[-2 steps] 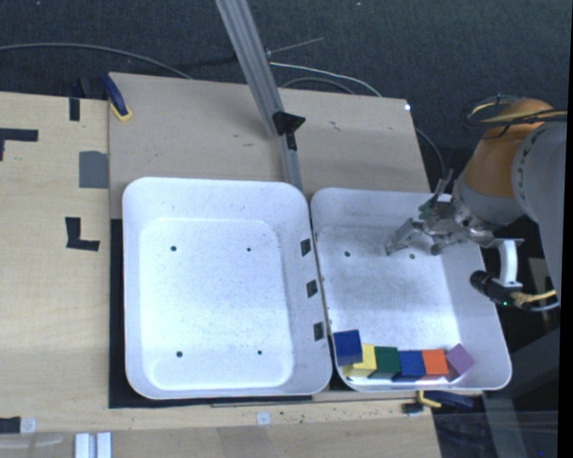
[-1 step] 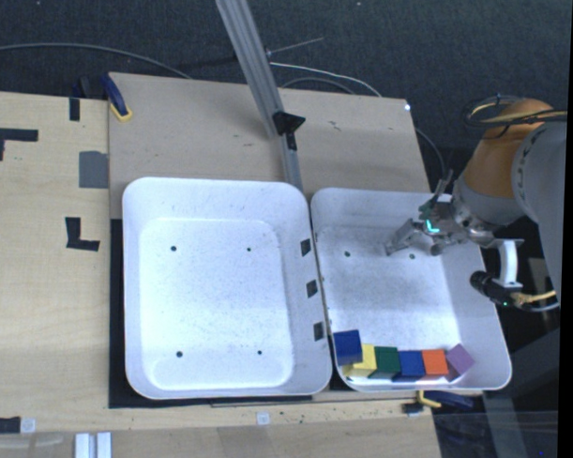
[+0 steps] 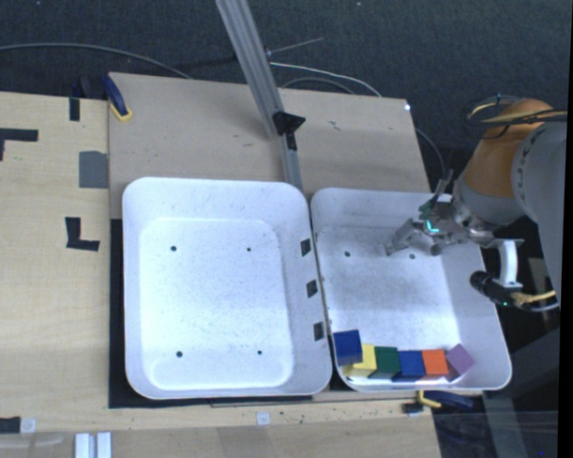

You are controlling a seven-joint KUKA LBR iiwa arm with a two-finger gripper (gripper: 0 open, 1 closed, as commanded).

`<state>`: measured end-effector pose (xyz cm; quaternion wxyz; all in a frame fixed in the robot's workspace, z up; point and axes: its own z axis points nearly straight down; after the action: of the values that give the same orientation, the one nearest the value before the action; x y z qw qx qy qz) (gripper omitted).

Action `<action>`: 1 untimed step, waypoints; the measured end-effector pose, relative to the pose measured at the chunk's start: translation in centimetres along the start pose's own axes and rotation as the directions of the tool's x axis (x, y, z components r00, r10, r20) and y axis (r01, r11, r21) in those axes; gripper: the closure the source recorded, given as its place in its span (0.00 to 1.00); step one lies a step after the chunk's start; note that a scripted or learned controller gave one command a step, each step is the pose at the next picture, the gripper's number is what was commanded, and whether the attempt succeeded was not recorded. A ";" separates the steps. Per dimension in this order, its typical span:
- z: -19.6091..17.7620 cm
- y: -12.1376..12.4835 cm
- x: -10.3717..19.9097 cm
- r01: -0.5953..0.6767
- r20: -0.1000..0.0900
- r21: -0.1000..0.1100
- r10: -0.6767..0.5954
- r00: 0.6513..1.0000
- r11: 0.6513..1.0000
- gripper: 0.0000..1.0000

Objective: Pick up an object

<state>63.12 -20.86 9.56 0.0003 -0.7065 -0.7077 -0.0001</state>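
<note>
A light wooden bench bears two shallow white bins, left and right, touching side by side

We see two bins side by side: blocks line the right bin's near edge (gripper above its far half), beside the left bin.

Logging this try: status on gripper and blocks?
Gripper over right bin, nothing visibly held. Blocks along near wall, untouched. Path clear.

A grey robot arm is wearing an orange band above its wrist. Thin yellow cables are looping over the band, and a small teal light is glowing near the metallic wrist end.
</note>
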 end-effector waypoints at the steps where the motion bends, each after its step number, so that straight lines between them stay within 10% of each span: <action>1: 0.0 0.0 0.0 0.000 0.000 0.000 0.000 1.000 1.000 0.00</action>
<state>63.12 -20.86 9.56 0.0005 -0.7066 -0.7077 -0.0001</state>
